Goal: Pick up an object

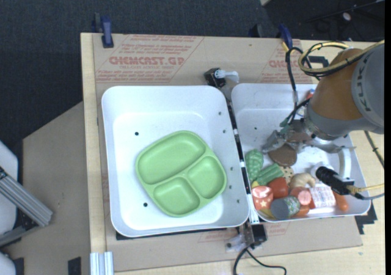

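Toy food (278, 187) is heaped at lower right of the frame; one outlying piece should be straddled squarely. How wide the gripper (279, 142) stands cannot be told.

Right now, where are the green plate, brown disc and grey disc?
green plate (168, 159): camera view, largest compartment's floor.
brown disc (283, 156): camera view, top face.
grey disc (281, 208): camera view, top face.

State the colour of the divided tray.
The divided tray is light green, clearest in the camera view.
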You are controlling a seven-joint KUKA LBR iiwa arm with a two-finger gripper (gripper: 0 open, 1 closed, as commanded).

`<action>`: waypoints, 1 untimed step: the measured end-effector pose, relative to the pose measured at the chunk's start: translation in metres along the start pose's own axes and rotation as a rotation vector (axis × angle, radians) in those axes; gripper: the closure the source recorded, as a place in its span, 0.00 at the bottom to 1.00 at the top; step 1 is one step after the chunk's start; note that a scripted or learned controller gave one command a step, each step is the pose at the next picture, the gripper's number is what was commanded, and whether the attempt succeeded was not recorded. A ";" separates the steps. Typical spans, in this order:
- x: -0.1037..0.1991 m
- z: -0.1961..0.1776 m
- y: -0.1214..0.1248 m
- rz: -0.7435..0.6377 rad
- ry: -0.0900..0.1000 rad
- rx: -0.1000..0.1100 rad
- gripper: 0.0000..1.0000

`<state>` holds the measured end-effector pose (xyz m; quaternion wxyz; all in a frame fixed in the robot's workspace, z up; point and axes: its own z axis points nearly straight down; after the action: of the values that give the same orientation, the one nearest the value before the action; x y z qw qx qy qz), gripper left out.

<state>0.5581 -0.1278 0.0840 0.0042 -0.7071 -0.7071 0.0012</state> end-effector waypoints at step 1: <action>-0.007 -0.002 0.101 -0.003 -0.007 -0.018 0.00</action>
<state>0.6586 -0.1344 0.0857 -0.0044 -0.7059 -0.7083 -0.0025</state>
